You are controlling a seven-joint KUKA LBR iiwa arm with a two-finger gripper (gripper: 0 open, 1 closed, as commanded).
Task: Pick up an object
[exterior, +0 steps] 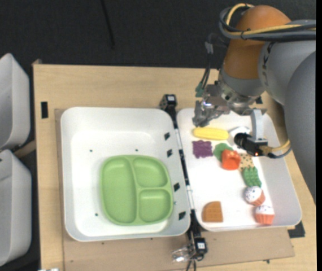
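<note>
My gripper (204,116) hangs over the far left corner of the right bin (279,208), just above and behind a yellow banana-shaped toy (210,133). Nothing shows between its fingers, and their spacing is too unclear to judge. Below the banana lie a purple grape cluster (202,149), a red and green strawberry-like toy (228,157), a green block (251,176), a white dotted ball (252,195), a cupcake toy (264,214) and a brown waffle piece (212,212).
The left bin (82,129) holds a green divided plate (136,189). The bins' shared wall runs between them with black clips. The arm's grey body and orange band fill the upper right.
</note>
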